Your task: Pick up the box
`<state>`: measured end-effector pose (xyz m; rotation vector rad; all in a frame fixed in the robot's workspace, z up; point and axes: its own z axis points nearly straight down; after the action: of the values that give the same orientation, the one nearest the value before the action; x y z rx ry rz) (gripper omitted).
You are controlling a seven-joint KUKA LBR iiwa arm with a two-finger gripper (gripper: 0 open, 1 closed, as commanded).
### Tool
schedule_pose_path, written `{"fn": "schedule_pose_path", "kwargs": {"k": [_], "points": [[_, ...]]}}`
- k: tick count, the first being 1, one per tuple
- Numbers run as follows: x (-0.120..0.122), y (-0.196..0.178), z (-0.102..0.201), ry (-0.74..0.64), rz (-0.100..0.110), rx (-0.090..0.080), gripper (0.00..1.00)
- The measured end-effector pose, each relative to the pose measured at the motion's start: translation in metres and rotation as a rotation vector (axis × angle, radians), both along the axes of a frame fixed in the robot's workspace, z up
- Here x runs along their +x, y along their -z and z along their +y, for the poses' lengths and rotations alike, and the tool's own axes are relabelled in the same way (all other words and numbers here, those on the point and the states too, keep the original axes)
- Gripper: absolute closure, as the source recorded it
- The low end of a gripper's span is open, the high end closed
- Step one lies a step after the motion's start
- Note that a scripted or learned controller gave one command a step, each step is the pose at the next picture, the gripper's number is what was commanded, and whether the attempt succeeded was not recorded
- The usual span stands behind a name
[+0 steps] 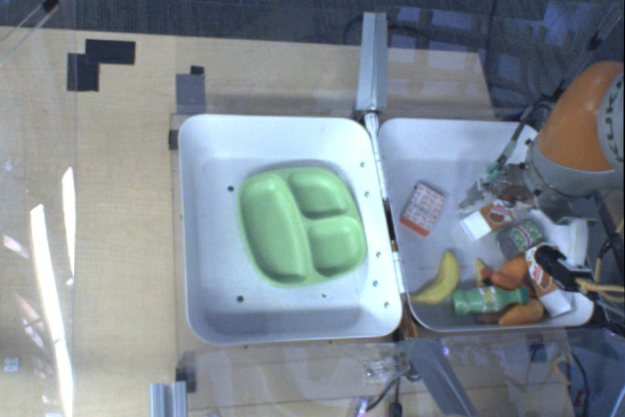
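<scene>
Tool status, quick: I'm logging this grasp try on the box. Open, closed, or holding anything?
Tool: cannot be told. It sits low in the right bin among clutter, apart from the box.

You've got the arm over the right bin's right rim: fat rounded orange band, grey casing curving below it. Thin dark cables run off its upper left side. Toward the bin's middle, the wrist end is a cluttered metal assembly, details too small to read.
</scene>
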<state>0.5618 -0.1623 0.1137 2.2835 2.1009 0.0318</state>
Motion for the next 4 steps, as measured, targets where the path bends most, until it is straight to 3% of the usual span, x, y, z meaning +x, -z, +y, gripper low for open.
{"fn": "schedule_pose_path", "kwargs": {"k": [1,2,3,4], "points": [[0.050,0.006,0.041,0.063,-0.009,-0.001,0.00],[0.030,-0.035,0.011,0.251,0.033,0.019,0.00],[0.004,0.019,0.056,0.272,0.014,0.020,0.00],[0.008,0.020,0.074,0.293,0.015,0.019,0.00]]}}
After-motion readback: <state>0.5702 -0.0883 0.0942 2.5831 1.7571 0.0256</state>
